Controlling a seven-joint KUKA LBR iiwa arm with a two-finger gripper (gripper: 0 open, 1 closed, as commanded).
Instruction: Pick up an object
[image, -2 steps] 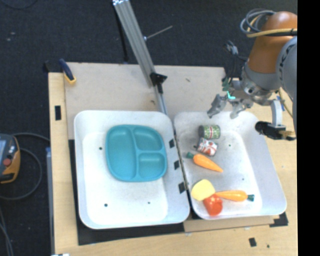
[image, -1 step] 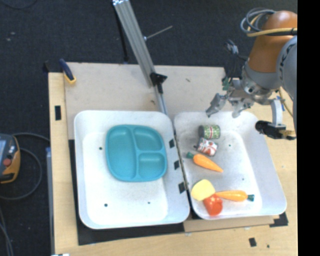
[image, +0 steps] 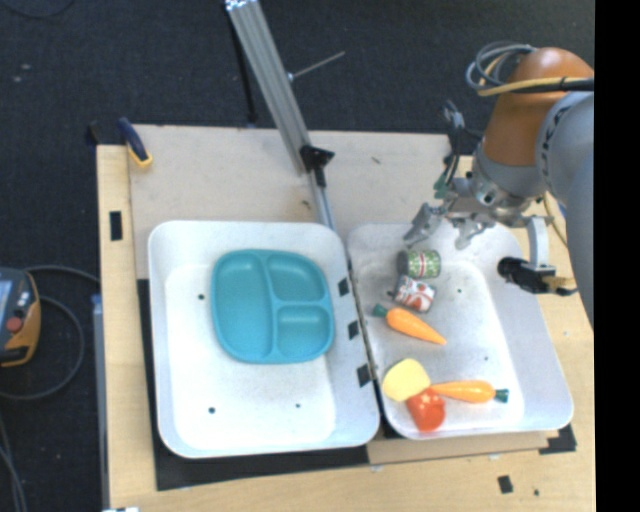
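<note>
Far left of frame, on the floor: an orange-and-grey box (image: 18, 318) w/ a cable. On the counter (image: 200, 170), the left bin (image: 180, 420) carries a teal divided plate (image: 272, 305), three compartments, lying flat near the bin's middle.

A grey metal rail (image: 272, 85) slants down from top centre to the gap between the bins.

Right bin (image: 530, 340), top to bottom: a small can (image: 422, 264) w/ green label on its side, just under my hand; touching it below, a crumpled red-and-white wrapper or small can (image: 414, 294), can't tell which. Then a carrot (image: 414, 324), orange, green stub pointing left. Lower: a yellow round fruit (image: 404, 379) touching a red pepper-like piece (image: 427, 411), and a 2nd carrot (image: 468, 392) lying across, green tip to the right.

My hand (image: 447, 228) hangs over the bin's upper edge, fingers spread apart and pointing down-left, nothing between them. Wrist's orange band sits upper right, arm coming in from the right edge.
</note>
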